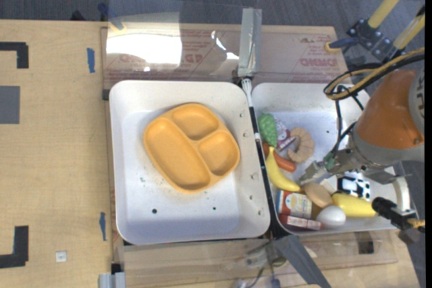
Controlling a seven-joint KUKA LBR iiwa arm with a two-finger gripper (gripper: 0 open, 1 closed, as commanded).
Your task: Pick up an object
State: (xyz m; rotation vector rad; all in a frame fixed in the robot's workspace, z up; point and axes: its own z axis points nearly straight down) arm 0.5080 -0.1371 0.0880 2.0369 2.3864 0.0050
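A pale wooden desk (pixel 54 145) carries two white bins; the left bin (pixel 128 212) holds an orange divided plate (pixel 192 146). The jaws (pixel 312 174), whose state I cannot tell, hang over toy food in the right bin (pixel 304 101), just beside the banana (pixel 280 175)

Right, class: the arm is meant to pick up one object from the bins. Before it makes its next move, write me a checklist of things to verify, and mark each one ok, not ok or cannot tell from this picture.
1. Gripper sits over the right bin, where the objects lie: ok.
2. An object is between its fingers: cannot tell; the wrist hides them.
3. A target lies close by: ok; the banana and the brown egg-shaped piece are next to the gripper.
4. Targets stand apart from each other: not ok; the white egg, yellow piece and small carton crowd together.
5. The orange divided plate lies flat in the left bin, out of the arm's way: ok.
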